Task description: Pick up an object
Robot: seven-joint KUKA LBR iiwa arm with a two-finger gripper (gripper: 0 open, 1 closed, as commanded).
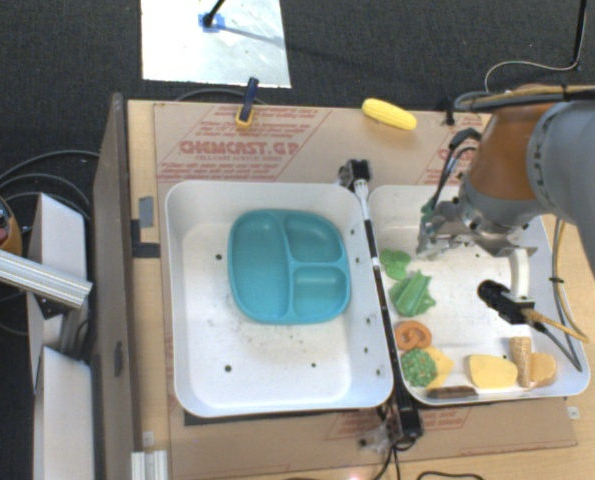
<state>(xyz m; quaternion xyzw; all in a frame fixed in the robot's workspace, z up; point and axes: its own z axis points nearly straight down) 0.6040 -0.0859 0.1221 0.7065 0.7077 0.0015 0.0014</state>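
Observation:
My gripper [435, 240] hangs over the upper left part of the right bin [477, 268], reaching in from the right. Just below and left of it lies a small green leaf piece [394, 264], with a larger green leafy piece [413, 293] beneath that. Lower down are an orange ring-shaped piece [412, 335], a green broccoli-like piece [418, 367], a yellow wedge [492, 371] and a tan cone [522, 360]. I see nothing held in the gripper.
A teal divided plate [287, 266] lies in the left bin [202, 368]. A yellow oblong toy [389, 114] rests on the cardboard behind the bins. A black divider rail [372, 258] runs between the two bins.

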